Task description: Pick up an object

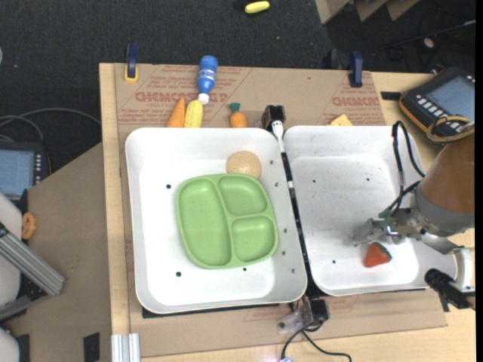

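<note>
A red strawberry toy lies on the floor of the right bin, near its front right corner. My gripper hangs low over the right bin, just behind and above the strawberry, on the grey arm with the orange band reaching in from the right. The strawberry shows in full in front of the gripper's tip. In the left bin a green divided plate lies in the middle. A beige round object rests against the plate's far edge.
Behind the bins on the cardboard lie a blue-and-white bottle, a corn cob, two small carrots and a yellow piece. A control pendant sits at the far right. A cable loops over the right bin.
</note>
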`<state>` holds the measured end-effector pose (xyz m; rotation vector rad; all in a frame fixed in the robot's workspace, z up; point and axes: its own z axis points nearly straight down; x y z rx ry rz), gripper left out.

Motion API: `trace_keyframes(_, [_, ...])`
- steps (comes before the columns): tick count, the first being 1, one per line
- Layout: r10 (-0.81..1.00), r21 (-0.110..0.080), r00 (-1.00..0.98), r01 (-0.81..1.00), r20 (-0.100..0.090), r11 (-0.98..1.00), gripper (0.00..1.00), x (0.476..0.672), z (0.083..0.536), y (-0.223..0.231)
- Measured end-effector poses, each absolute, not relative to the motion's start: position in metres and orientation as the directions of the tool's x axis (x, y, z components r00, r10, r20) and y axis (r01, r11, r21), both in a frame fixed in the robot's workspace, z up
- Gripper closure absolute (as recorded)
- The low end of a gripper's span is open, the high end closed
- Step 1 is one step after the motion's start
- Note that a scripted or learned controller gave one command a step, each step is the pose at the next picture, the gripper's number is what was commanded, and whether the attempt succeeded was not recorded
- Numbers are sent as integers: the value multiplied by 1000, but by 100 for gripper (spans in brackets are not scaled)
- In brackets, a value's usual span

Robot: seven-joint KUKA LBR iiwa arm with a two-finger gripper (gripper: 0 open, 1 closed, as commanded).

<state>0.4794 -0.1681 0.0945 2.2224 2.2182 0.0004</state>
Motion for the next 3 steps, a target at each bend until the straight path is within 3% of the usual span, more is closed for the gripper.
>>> trace_keyframes(1, [1000,1,2,1000,-1,-2,0,479,94,-168])
trace_keyframes(2, [1000,-4,-2,1000,3,2,0,479,84,-139])
trace_keyframes(3, [1000,3,2,1000,-2,-2,100,480,95,-142])
